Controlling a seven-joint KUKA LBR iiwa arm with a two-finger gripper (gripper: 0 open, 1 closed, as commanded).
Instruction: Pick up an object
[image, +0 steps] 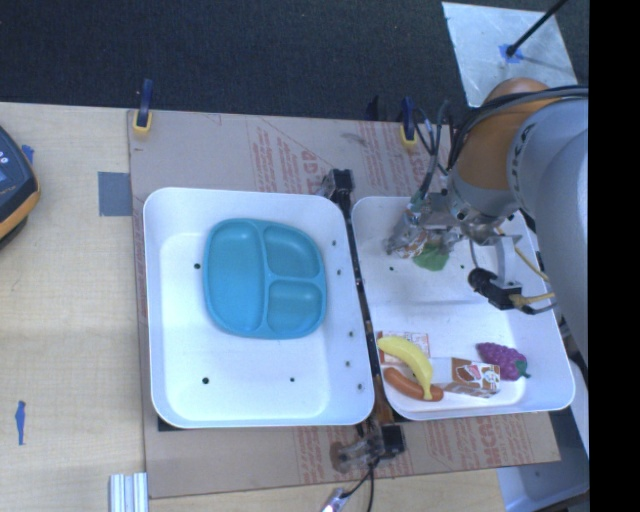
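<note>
**Gripper down at far end of right bin, over a green item**

Gripper (420, 238) sits low in the far corner of the right bin (450, 300), arm (540, 130) reaching in from the right. Its state: cannot tell, metal and cables crowd the tip. A small green item (433, 259) lies just beside or under the tip; whether it is touched or gripped is not clear.

Step in hand, as I judge it: the approach or grasp on that green item, with no lift showing yet. Next move calls for a firm closure on the item, then a straight rise clear of the bin wall. If the grip misses, the item probably just stays on the bin floor.

Other candidates, near end of the same bin: a banana (410, 360), a hot dog (408, 384) touching it, a small carton (476, 377), a purple grape bunch (502, 360), and a card (408, 343) behind the banana. All are well apart from the tip.

Left bin (180, 380) holds a blue divided plate (266, 278), lying flat.

Both bins rest on a cardboard sheet (250, 150) clipped to a light wooden bench (60, 330). Dark carpet (250, 50) lies beyond. A device (15, 185) sits at the bench's left edge.
</note>
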